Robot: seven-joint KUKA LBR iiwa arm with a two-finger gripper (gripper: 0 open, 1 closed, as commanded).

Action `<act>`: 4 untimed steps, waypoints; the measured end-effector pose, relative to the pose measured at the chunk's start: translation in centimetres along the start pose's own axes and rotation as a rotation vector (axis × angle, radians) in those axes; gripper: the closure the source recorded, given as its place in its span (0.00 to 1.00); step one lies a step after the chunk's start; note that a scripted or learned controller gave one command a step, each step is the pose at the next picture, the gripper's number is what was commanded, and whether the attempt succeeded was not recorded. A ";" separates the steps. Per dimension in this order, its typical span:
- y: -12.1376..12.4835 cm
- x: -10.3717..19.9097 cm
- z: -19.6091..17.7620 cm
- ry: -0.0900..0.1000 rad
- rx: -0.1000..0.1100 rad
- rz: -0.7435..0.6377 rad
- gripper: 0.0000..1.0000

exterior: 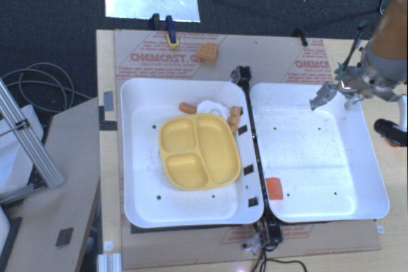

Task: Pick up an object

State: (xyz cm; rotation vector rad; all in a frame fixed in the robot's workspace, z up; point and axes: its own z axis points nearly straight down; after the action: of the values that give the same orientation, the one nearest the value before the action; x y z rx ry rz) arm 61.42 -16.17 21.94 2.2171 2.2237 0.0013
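1. Nearest the front edge of the worktop, in the right bin (357,200), I see a small orange block (273,188) lying against that bin's left wall, close to its front left corner.
2. Across the divider, the left bin (137,200) carries a yellow divided plate (197,153); a small sausage-like piece (188,108), a white item (213,109) and a tan piece (234,118) sit by the plate's far rim.
3. Further back, over the right bin's far right corner, I have the hand (336,97) hovering with its two fingers spread and nothing between them.
4. From the hand, the orange block lies toward the front and to the left, diagonally across the bin; I judge it the nearest pick.
5. Beyond both bins, a waffle-like piece (207,51) rests on the worktop's far edge.
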 end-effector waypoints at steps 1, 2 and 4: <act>-2.3 -1.6 -19.5 -0.007 -0.020 -0.001 0.00; -2.3 -1.4 -18.4 -0.001 -0.002 -0.002 0.00; -2.3 -1.4 -18.4 -0.001 -0.002 -0.002 0.00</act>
State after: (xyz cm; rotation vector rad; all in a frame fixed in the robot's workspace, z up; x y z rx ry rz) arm 59.07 -17.59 40.30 2.2133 2.2240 0.0023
